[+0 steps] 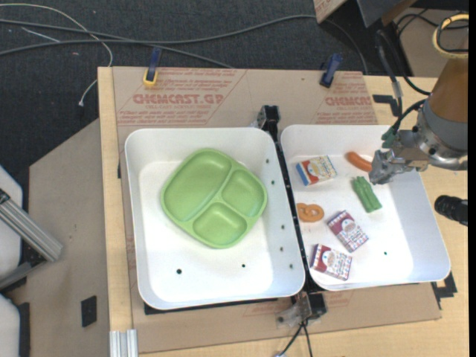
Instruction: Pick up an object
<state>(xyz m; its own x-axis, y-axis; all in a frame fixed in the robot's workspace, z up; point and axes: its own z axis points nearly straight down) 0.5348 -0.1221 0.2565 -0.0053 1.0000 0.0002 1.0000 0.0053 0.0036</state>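
the grey arm with the orange band reached in from the right, and its two-finger gripper (381,171) hung low over the upper middle of the right-hand shallow white bin (416,262). just beneath and beside it lay the small green ridged block (367,195), with the orange sausage-shaped toy (358,161) close on the far side. which of the two it was going for, i couldn't say from this angle, and whether the tool was open or clenched could not be told either.

nothing was seen lifted. the little blue-and-white carton (316,170), the brown pretzel-like ring (310,213) and the two red-and-white packets (347,230) (331,262) all lay flat on the bin floor, apart from one another. over in the left-hand white bin (149,274), the pale green divided plastic tray (214,197) sat alone, well away from the arm.

so the pick looked barely begun: the approach was made, but the grasp and the lift were both left to do.
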